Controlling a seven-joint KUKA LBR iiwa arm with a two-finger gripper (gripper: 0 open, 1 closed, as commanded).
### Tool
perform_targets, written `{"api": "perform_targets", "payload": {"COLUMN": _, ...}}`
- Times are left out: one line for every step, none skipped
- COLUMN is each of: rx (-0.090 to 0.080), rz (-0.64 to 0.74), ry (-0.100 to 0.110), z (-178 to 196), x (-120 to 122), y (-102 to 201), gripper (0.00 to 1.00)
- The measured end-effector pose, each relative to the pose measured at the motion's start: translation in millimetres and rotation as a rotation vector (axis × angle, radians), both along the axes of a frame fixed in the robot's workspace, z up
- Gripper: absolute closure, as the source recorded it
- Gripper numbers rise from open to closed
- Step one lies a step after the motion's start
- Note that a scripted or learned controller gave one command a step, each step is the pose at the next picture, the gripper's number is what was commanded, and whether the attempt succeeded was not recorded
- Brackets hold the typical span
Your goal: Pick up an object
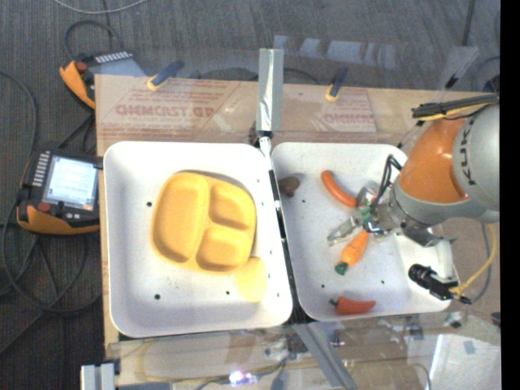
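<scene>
Left bin (122, 299): yellow divided tray (205, 220) upside down, a pale yellow piece (250, 278) at its lower right corner. Right bin (313, 295): brown lump (289, 185) near the divider, orange sausage (337, 188) just beyond, red pepper (353, 305) by the front wall. At centre, gripper (348, 231) lowered, jaws spread, tips over the toy carrot (353, 251), not pinching it.
</scene>
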State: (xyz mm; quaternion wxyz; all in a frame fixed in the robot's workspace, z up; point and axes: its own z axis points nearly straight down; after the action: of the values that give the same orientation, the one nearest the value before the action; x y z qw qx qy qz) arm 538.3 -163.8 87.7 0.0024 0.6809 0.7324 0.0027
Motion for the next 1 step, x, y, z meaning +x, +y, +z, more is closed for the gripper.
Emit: {"api": "perform_targets", "payload": {"rx": -0.001, "rz": -0.001, "ry": -0.002, "z": 7.1, "x": 1.7, "y": -0.7, "gripper": 1.00}}
